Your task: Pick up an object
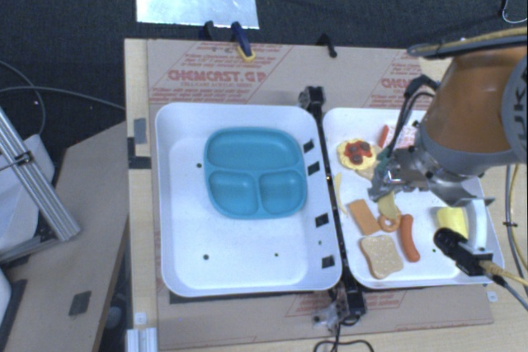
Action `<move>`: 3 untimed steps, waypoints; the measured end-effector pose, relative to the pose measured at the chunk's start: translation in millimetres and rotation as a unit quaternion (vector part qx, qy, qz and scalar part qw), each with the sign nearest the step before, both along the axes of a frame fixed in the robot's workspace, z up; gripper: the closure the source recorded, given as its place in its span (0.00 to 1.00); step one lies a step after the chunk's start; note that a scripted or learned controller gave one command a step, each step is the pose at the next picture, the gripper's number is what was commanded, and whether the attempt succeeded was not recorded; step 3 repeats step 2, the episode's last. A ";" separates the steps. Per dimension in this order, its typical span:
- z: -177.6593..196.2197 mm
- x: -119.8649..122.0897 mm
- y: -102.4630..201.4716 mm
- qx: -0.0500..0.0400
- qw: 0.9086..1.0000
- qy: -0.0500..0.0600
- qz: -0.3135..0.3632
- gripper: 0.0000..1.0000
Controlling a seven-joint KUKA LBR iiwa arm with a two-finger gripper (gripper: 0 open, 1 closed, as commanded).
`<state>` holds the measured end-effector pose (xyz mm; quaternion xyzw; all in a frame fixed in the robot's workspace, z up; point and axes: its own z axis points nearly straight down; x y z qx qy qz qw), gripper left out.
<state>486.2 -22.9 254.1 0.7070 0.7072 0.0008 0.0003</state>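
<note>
Tool (384, 181) low in right bin (421, 278), its opening impossible to tell; sausage (408, 237) just beside, long axis near-to-far.

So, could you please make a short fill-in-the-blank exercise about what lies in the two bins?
1. The blue divided tray lies in the ____ bin of the view.
2. The tray has ____ compartments.
3. The slice of toast lies in the same bin as the ____ sausage.
4. The gripper is above the ____ bin.

Missing words: left; three; red; right
</note>
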 end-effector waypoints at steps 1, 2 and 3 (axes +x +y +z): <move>-5.5 0.6 35.6 0.001 1.000 0.000 0.003 1.00; 58.2 1.3 44.2 0.000 1.000 -0.003 0.003 1.00; 58.2 1.3 44.2 0.000 1.000 -0.003 0.003 1.00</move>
